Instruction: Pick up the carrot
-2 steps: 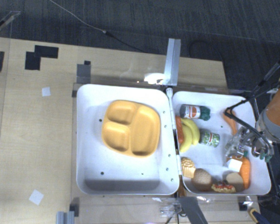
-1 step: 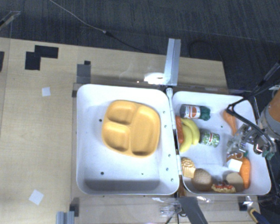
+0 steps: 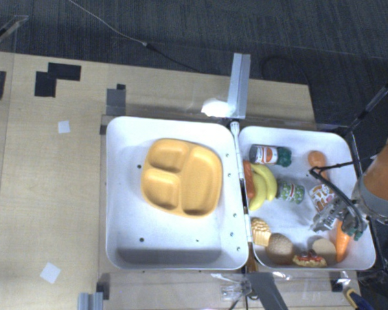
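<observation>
Currently carrot (image 3: 341, 246) in right bin (image 3: 297, 134); yellow tray (image 3: 182, 177) in left bin (image 3: 120, 199).

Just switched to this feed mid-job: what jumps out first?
The yellow divided plate sits alone in the left bin, the largest and brightest thing in view. The right bin is crowded with toy food: a banana near its left wall, bottles, bread and more. The gripper hangs over that bin's lower right part, close beside the carrot lying against the right wall.
</observation>
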`<action>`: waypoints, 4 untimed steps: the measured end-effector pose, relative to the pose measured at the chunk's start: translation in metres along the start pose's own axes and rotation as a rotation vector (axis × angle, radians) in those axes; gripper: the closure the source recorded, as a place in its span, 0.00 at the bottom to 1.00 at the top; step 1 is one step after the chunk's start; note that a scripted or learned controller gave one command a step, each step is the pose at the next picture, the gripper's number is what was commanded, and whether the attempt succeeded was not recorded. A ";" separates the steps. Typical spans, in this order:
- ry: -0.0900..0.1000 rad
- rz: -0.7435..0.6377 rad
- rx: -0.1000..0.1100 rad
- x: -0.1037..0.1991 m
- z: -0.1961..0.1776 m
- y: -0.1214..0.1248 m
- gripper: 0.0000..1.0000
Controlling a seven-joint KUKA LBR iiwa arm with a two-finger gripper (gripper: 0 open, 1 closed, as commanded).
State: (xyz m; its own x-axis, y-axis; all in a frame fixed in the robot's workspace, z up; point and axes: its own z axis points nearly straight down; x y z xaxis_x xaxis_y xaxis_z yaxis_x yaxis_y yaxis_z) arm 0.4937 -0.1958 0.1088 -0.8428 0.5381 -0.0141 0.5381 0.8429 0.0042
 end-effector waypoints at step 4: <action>0.006 0.394 0.003 0.026 -0.070 0.034 1.00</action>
State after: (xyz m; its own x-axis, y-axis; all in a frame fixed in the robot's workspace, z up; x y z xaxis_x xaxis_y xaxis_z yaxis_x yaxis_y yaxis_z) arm 0.4894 -0.1534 0.1790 -0.5719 0.8203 -0.0060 0.8203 0.5720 0.0050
